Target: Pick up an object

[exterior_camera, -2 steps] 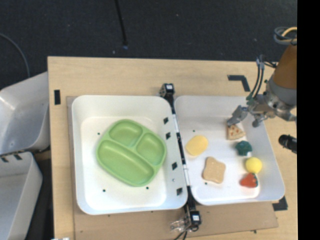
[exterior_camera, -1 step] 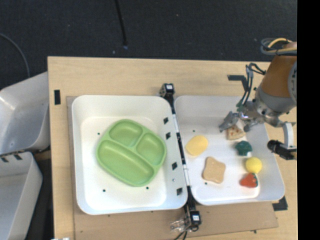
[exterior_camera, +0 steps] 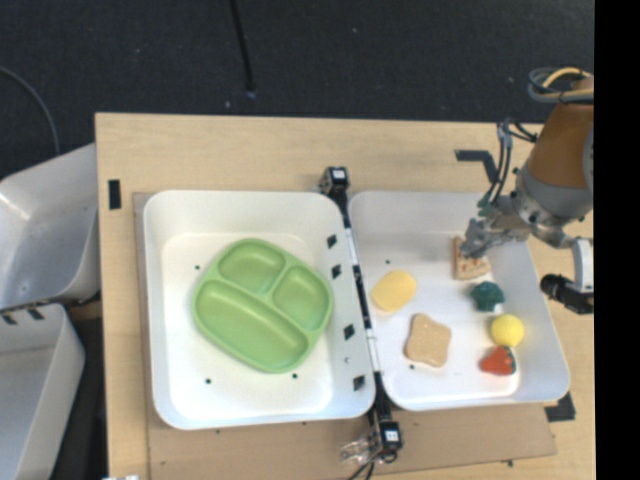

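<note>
The right bin (exterior_camera: 420, 218) holds a yellow oval piece (exterior_camera: 394, 290), a tan bread slice (exterior_camera: 429, 340), a dark green lump (exterior_camera: 487, 295), a yellow ball (exterior_camera: 507, 330), a red piece (exterior_camera: 498, 362) and a small tan cracker-like block (exterior_camera: 470, 264). My gripper (exterior_camera: 476, 240) reaches in from the right and hangs right over that block, its tips at the block's top edge. Whether the block sits between the fingers cannot be made out.
A green divided plate (exterior_camera: 262, 304) lies in the left bin (exterior_camera: 170, 238). A ridge with black clips (exterior_camera: 352, 298) separates the two bins. Wooden bench (exterior_camera: 250, 153) borders them at the back.
</note>
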